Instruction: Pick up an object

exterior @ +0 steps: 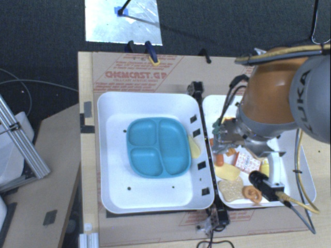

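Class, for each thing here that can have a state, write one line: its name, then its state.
Blue divided plate, right way up, flat in the left bin.
Yellow piece, lying against the plate's right rim.
Bread slice, flat in the right bin.
Pretzel ring, flat beside the bread slice.
Gripper, low over the right bin; hold cannot be told.

Roomy along the bare floor of the left bin [116, 190], blocked only at the middle by a blue divided plate [158, 147] and a yellow piece [195, 148] just beside it. Tight in the right bin [213, 107]: overhung by the arm [269, 97], crowded near the front with toast [231, 189], a pretzel ring [252, 194], a yellow wedge [226, 171] and a packet [247, 162]
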`<state>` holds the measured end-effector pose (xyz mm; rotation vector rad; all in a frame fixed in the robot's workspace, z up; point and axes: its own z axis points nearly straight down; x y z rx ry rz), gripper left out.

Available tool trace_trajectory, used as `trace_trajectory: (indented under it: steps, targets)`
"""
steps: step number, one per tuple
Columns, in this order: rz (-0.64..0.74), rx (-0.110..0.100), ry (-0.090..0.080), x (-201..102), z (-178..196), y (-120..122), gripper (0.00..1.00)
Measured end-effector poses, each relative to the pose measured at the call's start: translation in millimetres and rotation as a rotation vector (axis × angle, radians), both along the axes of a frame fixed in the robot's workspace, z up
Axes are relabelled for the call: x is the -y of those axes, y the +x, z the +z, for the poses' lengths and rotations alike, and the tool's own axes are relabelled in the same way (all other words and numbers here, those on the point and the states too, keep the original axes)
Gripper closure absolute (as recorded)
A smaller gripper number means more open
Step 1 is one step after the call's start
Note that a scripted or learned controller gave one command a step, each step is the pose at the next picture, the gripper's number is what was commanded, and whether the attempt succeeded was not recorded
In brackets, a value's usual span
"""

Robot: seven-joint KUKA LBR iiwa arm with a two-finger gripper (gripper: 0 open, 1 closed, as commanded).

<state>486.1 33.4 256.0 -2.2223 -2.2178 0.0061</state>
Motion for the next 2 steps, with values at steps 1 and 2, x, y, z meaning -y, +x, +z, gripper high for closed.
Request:
trace_trajectory:
  steps: [1, 2]
  targets:
    - [0.008, 0.020, 0.004, -19.4, 122.4, 2.2, 1.00]
    - [0.009, 0.015, 0.003, -47.0, 168.4, 52.3, 1.00]
